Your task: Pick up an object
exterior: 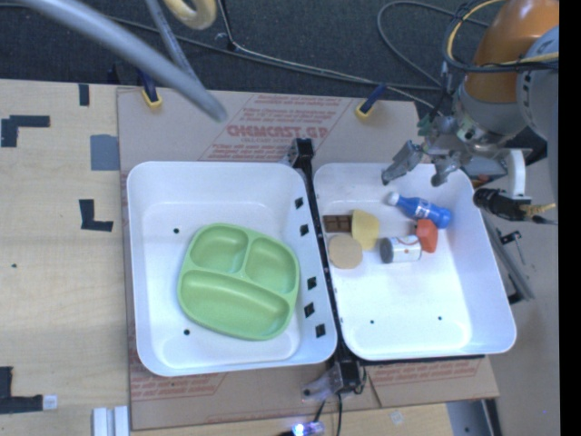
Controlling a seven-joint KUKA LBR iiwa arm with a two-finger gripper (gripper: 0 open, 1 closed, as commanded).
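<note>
My gripper (419,169) hangs over the back of the right bin (454,334), its two fingers spread open with nothing between them. Just below it lies a blue bottle (423,209) with a white cap. Beside that are an orange piece (427,236) and a small clear tube with a dark cap (399,250). Further left in the same bin sit a yellow piece (366,227), a tan round disc (345,253) and a brown chocolate-like block (336,223).
The left bin (154,207) holds a green divided plate (240,281). A black clip divider (309,234) runs between the bins. Cables loop behind the bench at the upper right. Cardboard lies under both bins.
</note>
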